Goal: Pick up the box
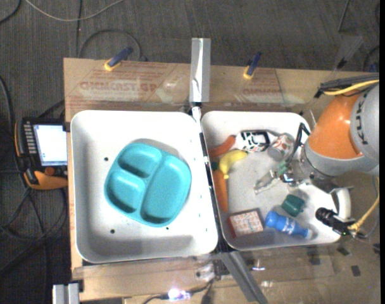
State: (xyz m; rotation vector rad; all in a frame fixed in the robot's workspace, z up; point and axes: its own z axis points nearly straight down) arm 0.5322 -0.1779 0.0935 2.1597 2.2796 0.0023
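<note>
Your pincer (276,177) sat low over the middle of the right bin (268,118), at about 3 o'clock in the frame, with the grey arm (344,138) and its orange band coming in from that side. Honestly, you couldn't tell whether it was apart or together, the metal bits there were too small and cluttered.

Nothing was visibly held in it. The box (246,222), the small patterned one, lay flat near the bin's front edge, at roughly 7 o'clock from the pincer and apart from it. Just beside the box at its 3 o'clock was a blue bottle (287,225) lying on its side, and a dark green cup-like thing (294,204) sat right above that. Over at the bin's left wall you had a yellow banana-shaped toy (231,161) and an orange piece (220,192).

The left bin (91,233) held a teal divided plate (148,182). Both bins rested on the desk (142,84).
</note>
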